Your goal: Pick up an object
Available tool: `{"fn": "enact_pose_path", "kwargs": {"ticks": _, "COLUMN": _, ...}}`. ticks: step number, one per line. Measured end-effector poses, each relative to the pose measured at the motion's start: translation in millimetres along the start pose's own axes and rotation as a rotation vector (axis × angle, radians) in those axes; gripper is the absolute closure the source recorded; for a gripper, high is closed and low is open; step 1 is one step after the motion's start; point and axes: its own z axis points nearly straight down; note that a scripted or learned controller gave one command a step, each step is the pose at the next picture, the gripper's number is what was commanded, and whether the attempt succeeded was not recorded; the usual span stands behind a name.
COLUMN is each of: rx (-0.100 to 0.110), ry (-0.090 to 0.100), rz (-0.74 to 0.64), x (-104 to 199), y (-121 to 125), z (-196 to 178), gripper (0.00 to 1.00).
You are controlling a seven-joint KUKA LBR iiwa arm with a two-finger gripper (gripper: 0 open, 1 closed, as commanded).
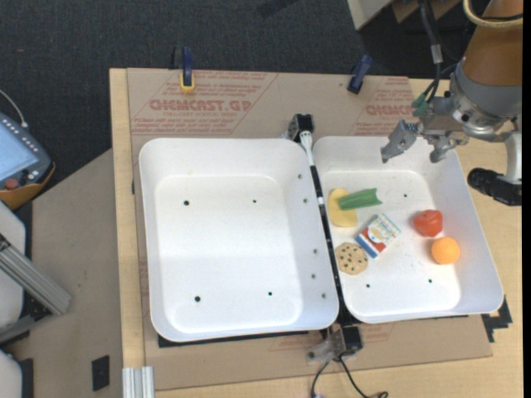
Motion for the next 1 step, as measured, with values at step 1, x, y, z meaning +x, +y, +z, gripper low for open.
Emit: {"fn": "enact_pose_path", "kwargs": {"ticks": 1, "rx": -0.003, "ry": -0.001, "rz": -0.001, "x": 0.0, "y": 0.6, "z": -10.9, "gripper": 1.0}}
